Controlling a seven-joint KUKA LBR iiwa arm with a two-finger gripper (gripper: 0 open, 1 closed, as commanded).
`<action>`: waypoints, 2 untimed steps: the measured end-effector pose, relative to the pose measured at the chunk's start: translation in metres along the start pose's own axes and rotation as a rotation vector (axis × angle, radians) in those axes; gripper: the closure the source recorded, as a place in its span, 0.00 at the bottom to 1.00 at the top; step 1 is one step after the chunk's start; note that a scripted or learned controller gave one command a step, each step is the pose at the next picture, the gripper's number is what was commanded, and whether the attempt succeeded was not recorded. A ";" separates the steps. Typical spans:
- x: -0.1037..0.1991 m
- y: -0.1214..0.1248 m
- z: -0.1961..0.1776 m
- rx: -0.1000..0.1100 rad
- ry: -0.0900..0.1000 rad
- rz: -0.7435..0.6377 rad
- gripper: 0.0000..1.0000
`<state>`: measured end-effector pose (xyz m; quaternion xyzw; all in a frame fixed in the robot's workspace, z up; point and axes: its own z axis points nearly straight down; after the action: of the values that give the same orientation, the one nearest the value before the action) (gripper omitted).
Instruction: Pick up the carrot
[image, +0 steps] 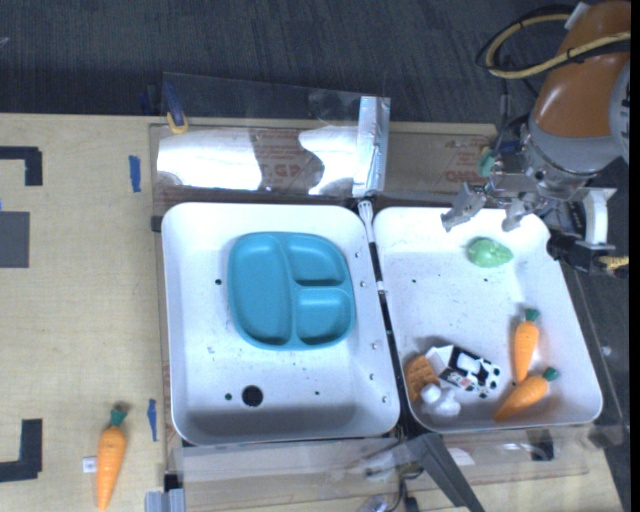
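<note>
- Gripper (490, 210): seen at the far edge of the right bin (420, 250), hanging from the grey arm with its orange band (580, 100); its two fingers are spread apart, and nothing is seen between them.
- Green object (490, 252): a pale, rounded item lying on the bin floor just below the spread fingers; whether they touch it cannot be told.
- Carrot (525, 345): an orange toy with a small green top, lying lengthwise near the right wall of the right bin, well apart from the gripper.
- Second carrot (524, 395): laid at a slant just beneath the first, toward the near right corner.
- Black-and-white toy (470, 374): placed left of the two carrots, beside a small orange-brown item (420, 372).
- Left bin (190, 300): a blue divided tray (292, 288) is held in it.
- Third carrot (110, 455): laid on the wooden bench (70, 300), outside both bins, at the near left.
</note>
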<state>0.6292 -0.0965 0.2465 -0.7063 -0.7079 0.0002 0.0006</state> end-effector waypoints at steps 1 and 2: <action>-0.051 -0.151 0.044 0.002 -0.001 0.065 0.00; -0.101 -0.149 0.152 -0.003 0.001 0.098 0.00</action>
<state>0.4805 -0.1973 0.0945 -0.7401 -0.6725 -0.0011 0.0000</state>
